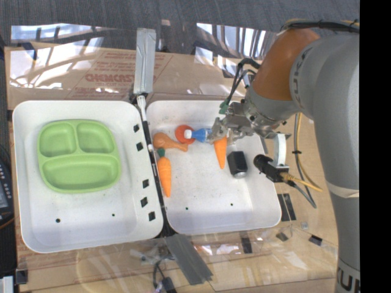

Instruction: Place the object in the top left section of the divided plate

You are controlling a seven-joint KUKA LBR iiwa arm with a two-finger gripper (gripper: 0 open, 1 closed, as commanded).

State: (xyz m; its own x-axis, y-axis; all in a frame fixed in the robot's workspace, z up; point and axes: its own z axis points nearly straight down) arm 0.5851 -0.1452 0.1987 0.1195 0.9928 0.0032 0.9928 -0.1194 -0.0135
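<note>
The green divided plate [78, 155] lies in the left bin [36, 224], with two small sections at the top and one long section below. My gripper [220, 133] hangs over the upper middle of the right bin [256, 215]. A short orange carrot [220, 154] points downward, its wide end right at the gripper's tip; whether it is gripped is unclear. Just left of the gripper lies a red and blue toy [186, 133].
A tan drumstick-shaped toy [165, 142] and a longer orange carrot [164, 177] lie by the divider between the bins. A small black object [237, 163] rests just right of the short carrot. Cardboard lies behind the bins.
</note>
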